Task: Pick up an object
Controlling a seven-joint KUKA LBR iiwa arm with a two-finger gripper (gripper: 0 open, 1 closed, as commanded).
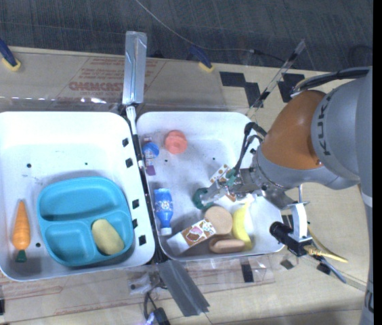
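The right bin (pixel 198 124) holds several small items. A salmon round piece (pixel 175 141) and a small blue bottle (pixel 150 151) lie near its far left side. A blue-and-white bottle (pixel 163 207) lies along the left wall. At the near side are a printed carton (pixel 198 234), a tan bun (pixel 219 219), a yellow banana (pixel 241 223) and a brown sausage (pixel 228 245). My gripper (pixel 228 187) is low in the middle of this bin, just above the bun. A dark green object (pixel 201 197) and a small multicoloured item (pixel 225 176) are right against it.
The left bin (pixel 15 134) holds a blue divided plate (pixel 76 208) with a yellow potato (pixel 108 236) in one compartment, and a carrot (pixel 20 227) beside the plate. A metal divider (pixel 134 66) stands between the bins. The grey and orange arm (pixel 299 141) covers the right bin's right side.
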